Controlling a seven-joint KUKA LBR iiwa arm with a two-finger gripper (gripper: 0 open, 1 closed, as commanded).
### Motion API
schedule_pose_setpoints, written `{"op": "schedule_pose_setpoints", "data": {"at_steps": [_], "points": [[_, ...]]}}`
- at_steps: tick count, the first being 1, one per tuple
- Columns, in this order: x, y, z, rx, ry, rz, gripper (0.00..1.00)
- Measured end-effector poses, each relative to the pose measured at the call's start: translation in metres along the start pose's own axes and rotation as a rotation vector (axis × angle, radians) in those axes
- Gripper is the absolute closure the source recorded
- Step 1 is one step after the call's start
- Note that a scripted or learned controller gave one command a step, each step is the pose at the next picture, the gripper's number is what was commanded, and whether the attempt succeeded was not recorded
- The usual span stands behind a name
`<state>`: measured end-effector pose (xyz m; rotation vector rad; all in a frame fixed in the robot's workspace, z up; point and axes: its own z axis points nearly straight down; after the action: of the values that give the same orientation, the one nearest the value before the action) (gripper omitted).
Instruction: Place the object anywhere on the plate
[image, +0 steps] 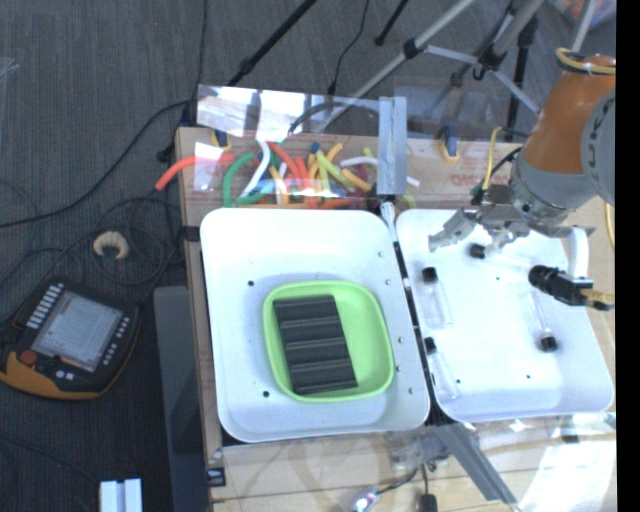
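Green plate (376, 340) holding dark ridged block (315, 344), left bin (230, 300)

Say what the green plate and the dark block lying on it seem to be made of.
Green plate: probably plastic, smooth with a slight sheen, uniform lime colour and rounded moulded rim. Dark block: matte dark grey with ridged bands across it, possibly rubber or foam; the view leaves that open.
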<state>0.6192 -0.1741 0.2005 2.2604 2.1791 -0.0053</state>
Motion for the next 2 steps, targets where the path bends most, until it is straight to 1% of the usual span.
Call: {"op": "schedule_pose_setpoints", "data": {"at_steps": [1,2], "points": [[0.020,-0.037,-0.053,0.000,0.002,0.104,0.00],[0.003,0.048,-0.120,-0.002,0.000,0.126,0.00]]}}
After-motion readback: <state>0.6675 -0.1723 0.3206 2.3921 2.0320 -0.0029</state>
